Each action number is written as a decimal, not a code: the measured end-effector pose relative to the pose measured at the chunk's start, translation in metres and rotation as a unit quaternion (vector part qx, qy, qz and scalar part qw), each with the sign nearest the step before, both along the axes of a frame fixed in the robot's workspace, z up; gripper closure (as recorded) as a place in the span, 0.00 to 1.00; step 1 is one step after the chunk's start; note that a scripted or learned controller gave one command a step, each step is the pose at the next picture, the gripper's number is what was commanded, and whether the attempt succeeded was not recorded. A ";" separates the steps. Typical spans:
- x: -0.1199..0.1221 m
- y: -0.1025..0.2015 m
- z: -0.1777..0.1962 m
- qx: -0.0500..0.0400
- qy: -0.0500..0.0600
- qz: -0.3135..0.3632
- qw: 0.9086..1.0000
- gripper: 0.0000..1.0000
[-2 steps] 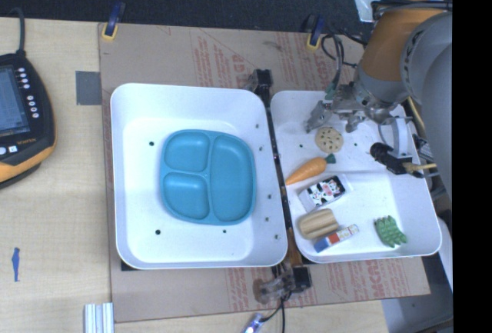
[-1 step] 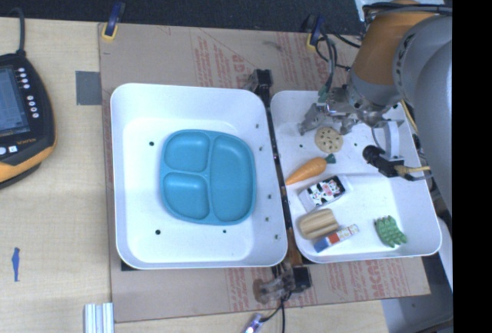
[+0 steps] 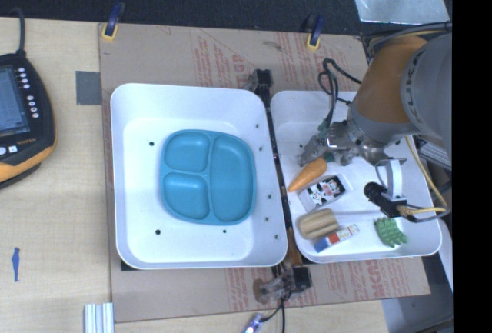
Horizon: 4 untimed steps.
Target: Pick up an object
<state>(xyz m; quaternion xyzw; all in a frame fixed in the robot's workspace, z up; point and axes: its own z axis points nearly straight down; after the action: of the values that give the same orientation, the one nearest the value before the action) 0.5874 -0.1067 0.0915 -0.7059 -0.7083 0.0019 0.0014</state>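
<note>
Tool low in right bin, grip state unclear. Carrot just below-left of tool; blue plate well left.

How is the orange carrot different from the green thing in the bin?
The carrot is orange, long and pointed; the green thing is green, short and bumpy. The carrot lies by the left wall of the right bin, just below the robot's hand; the green thing sits in the bin's lower right corner, farther from the hand. Both lie loose in that bin.
</note>
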 end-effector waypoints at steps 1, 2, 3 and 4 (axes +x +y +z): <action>-0.070 0.013 0.000 0.000 -0.001 0.001 1.000 0.00; -0.003 -0.017 0.002 0.000 -0.001 0.000 1.000 0.00; 0.040 -0.004 0.001 0.001 -0.001 0.000 1.000 0.00; 0.041 -0.006 0.012 0.000 -0.002 0.001 1.000 1.00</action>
<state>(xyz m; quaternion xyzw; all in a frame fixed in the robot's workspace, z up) 0.6287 -0.1122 0.1037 -0.7050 -0.7092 0.0002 0.0001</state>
